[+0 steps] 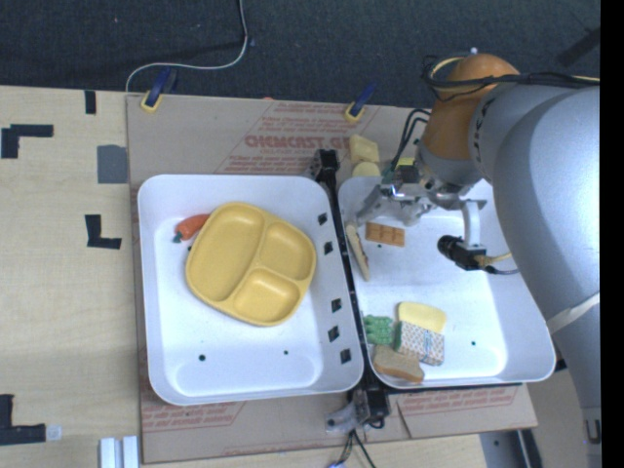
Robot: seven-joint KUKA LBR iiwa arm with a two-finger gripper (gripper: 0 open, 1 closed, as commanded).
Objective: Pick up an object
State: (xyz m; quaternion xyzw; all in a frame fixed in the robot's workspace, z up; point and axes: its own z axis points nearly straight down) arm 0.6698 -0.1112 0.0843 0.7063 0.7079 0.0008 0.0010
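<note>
Your end effector hangs at the right bin's eleven o'clock — just above the waffle piece — grip state unclear.

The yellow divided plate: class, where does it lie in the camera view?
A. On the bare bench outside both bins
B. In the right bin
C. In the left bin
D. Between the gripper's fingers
C. The yellow divided plate rests flat inside the left bin, across the centre divider from the right bin.
</note>
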